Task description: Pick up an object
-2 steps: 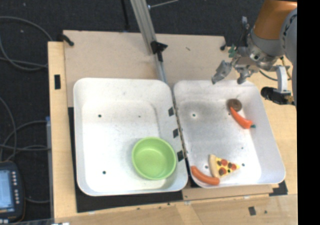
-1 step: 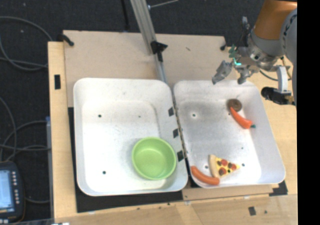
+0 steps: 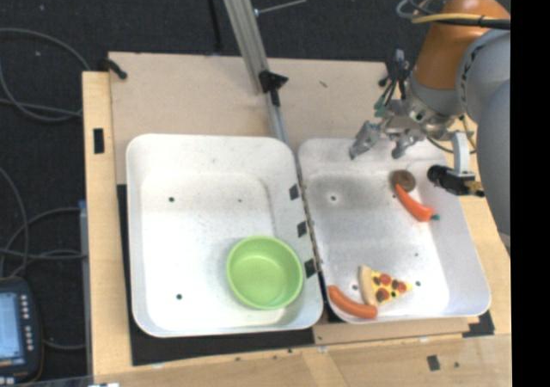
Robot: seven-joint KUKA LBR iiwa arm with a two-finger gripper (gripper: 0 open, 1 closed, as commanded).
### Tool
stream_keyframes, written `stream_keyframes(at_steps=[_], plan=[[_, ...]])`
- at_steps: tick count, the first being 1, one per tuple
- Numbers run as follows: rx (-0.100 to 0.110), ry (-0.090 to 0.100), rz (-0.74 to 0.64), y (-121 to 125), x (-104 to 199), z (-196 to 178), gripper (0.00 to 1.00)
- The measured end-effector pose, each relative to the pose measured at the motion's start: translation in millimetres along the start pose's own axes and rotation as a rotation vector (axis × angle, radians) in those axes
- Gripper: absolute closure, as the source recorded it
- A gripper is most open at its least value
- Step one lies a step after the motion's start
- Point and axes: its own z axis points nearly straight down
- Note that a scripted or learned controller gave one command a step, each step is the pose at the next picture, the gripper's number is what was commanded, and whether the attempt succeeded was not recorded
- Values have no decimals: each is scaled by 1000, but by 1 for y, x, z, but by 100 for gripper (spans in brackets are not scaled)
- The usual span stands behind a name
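From my remote station I log the contents, nearest first.

Right bin (image 3: 447, 291), near edge: one orange sausage (image 3: 351, 302) lying along the rim at the near-left corner; touching it on the far side, one toy pizza slice (image 3: 379, 285), yellow with red spots.

Left bin (image 3: 172, 205), near-right corner: one green bowl (image 3: 265, 271), upright, nothing inside that I can see.

Right bin, right side toward the far edge: one orange carrot-like piece (image 3: 414, 203) with a green tip, lying at a slant; just beyond it, touching or nearly so, one small round brown item (image 3: 403, 179).

Right bin, far edge: gripper (image 3: 383, 146), fingers spread apart, nothing between them. It hangs over the far part of the bin, near the brown item but apart from it. Grey arm (image 3: 485, 84) with orange band enters from the right.

Bench (image 3: 189, 93), far edge: one slanted aluminium post (image 3: 245, 24) with a black clamp.
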Motion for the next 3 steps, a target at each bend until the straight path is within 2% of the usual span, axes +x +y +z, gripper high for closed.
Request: stream_keyframes(at_steps=[1, 2, 3], plan=[[-1, -1, 2, -1, -4, 42, 0], [-2, -1, 2, -1, -6, 63, 0], [-5, -5, -1, 0, -7, 51, 100]])
